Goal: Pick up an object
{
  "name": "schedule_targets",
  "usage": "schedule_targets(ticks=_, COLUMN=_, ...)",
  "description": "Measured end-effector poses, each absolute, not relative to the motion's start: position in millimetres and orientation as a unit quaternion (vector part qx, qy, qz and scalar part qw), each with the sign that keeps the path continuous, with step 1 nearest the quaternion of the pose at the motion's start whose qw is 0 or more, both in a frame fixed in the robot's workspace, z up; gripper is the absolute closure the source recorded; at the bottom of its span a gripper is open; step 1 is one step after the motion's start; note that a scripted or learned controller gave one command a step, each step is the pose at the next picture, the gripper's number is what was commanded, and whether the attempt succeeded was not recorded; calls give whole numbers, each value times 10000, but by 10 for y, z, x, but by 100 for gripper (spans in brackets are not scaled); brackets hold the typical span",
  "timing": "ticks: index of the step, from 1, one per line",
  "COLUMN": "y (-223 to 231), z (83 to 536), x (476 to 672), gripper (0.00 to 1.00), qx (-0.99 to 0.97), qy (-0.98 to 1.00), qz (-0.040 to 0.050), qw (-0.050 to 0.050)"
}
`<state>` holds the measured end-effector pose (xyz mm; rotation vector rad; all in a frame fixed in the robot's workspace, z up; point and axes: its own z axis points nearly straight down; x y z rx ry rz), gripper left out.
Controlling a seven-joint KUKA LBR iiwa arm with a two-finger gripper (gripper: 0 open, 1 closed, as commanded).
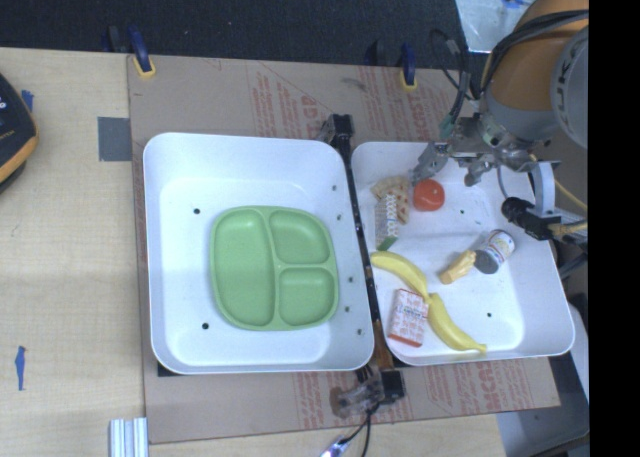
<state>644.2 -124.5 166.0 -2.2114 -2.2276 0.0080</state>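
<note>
The arm [545,65] reaches in from the right edge of the view, its orange band uppermost and the grey wrist angled down and to the left beneath it. The gripper [452,160] hangs low at the wrist's end. Its two fingers [431,160] are spread apart, one to the left and one to the right, with nothing between them.

Two shallow white plastic bins [170,245] sit on brown cardboard printed with faded red lettering [280,95]. In the left bin lies a pale green divided plate [272,267]. The right bin holds a small red ball [429,195], two yellow bananas [403,271], a red-and-white packet [407,317], a pale yellow lump [458,267] and a little can with a white label and dark end [492,250]. Blue clamps [141,53] grip the cardboard's far edge, and the arm's casing is orange [530,70].
</note>
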Motion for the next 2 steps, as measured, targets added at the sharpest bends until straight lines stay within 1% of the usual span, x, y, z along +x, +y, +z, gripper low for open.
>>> schedule_targets(ticks=1, y=-1196, z=1013, x=6564, gripper=0, qx=-7041, qy=-7101, qz=19, qw=6)
schedule_targets(ticks=2, y=-1201, z=1128, x=6574, gripper=100, qx=-7031, qy=-7111, qz=18, qw=2)
